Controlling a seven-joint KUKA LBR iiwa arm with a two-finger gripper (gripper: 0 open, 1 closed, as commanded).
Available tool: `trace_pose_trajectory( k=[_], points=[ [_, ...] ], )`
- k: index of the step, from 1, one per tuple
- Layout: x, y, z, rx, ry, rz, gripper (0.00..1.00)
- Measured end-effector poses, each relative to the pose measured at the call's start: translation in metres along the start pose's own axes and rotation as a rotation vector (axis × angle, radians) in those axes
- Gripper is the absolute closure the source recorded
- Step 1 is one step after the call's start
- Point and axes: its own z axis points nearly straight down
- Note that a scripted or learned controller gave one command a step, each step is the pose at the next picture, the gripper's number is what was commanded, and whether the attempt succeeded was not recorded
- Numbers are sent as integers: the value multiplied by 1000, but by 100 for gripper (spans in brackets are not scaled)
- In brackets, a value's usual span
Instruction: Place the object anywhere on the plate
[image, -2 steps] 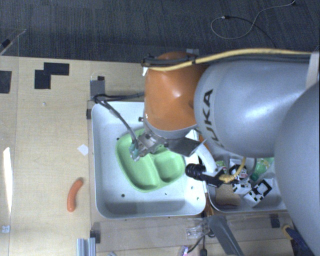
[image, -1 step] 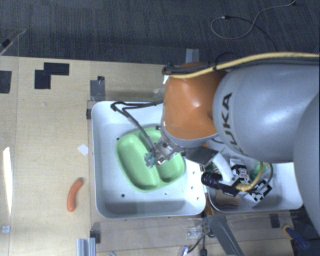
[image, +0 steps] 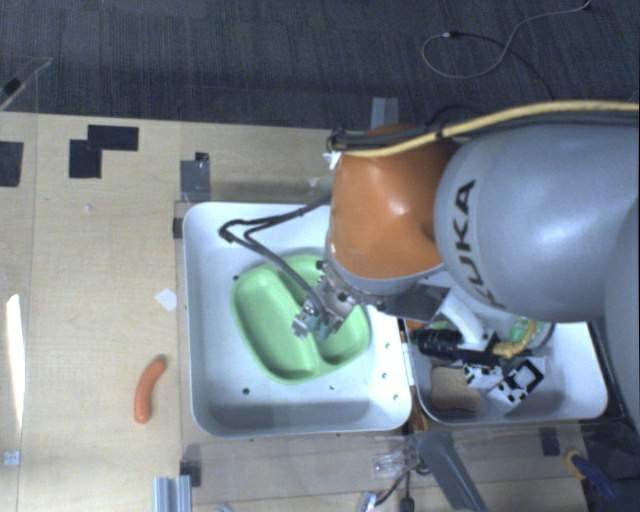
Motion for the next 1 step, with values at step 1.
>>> trace_pose_trajectory(
  k=[1],
  points=[
    [24,28,27,2,2,-203,100]
  ],
)
